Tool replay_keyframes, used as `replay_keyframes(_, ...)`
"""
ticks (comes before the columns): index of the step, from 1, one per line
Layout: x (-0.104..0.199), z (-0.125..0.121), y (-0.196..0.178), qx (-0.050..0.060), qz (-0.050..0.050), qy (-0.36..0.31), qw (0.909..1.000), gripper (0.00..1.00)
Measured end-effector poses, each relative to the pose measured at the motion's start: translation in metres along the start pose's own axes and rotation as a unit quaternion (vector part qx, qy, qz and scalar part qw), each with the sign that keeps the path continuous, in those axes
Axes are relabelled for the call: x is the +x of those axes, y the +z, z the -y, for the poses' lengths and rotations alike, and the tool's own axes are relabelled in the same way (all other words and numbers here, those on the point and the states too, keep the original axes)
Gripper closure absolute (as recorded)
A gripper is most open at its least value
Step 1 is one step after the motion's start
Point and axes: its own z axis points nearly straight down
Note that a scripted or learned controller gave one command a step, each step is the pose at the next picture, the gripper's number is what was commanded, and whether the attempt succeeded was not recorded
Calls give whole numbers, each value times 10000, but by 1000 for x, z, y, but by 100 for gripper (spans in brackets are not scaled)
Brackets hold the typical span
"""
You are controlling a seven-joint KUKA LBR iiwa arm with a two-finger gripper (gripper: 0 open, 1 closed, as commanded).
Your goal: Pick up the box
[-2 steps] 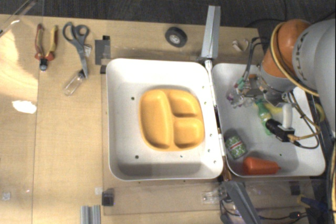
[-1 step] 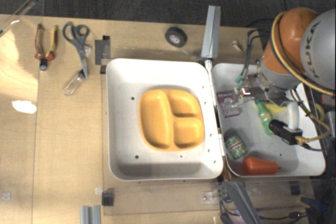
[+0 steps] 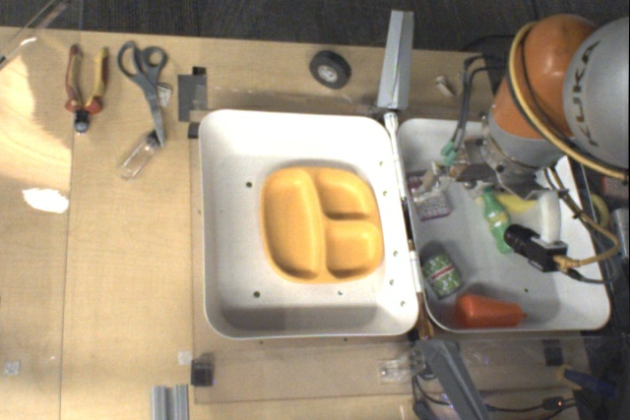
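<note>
Reaching in from the right of the frame, the arm (image 3: pixel 566 89) hangs over the upper part of the right bin (image 3: pixel 586 315), its orange band and grey wrist covering much of that bin's far side. The gripper (image 3: pixel 461 170) sits low near the bin's left wall, just above the box (image 3: pixel 430 199), a small pale pack lying at the bin's left edge; whether the claw is released or clenched cannot be told from this angle. Lower in the same bin lie a green packet (image 3: pixel 443 274) and a red piece (image 3: pixel 488 311), with a green bottle (image 3: pixel 492 212) nearer the middle. The left bin (image 3: pixel 231 305) holds a yellow tray (image 3: pixel 322 221) at its centre. Scissors (image 3: pixel 148 79) and pliers (image 3: pixel 83 84) rest on the bench at upper left.
</note>
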Motion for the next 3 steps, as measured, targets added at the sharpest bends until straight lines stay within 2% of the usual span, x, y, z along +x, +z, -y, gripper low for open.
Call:
replay_keyframes(1,-29,-24,90,0,4,599,9982,0)
replay_keyframes(2,-28,-26,79,-24,-1,580,9983,100)
replay_keyframes(3,15,-57,-15,11,5,1105,9939,100)
